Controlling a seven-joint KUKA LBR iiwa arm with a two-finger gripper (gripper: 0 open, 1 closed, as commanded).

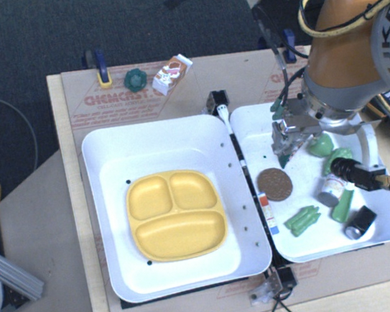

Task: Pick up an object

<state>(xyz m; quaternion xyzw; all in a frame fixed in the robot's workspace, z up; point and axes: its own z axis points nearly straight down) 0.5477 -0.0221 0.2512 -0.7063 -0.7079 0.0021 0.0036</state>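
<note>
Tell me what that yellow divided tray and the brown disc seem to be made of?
The yellow tray looks like moulded plastic: smooth, evenly coloured, with soft highlights on its rounded dividers. The brown disc looks matte and speckled, perhaps cork or a toy cookie; the view leaves that open.

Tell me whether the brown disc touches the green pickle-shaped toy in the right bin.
Apart. The camera view shows bare white bin floor between the brown disc and the green pickle-shaped toy.

Arm reaching in from the right, wrist bent down
The gripper (286,147) points downward below the orange band, its metal wrist housing just above it
</note>
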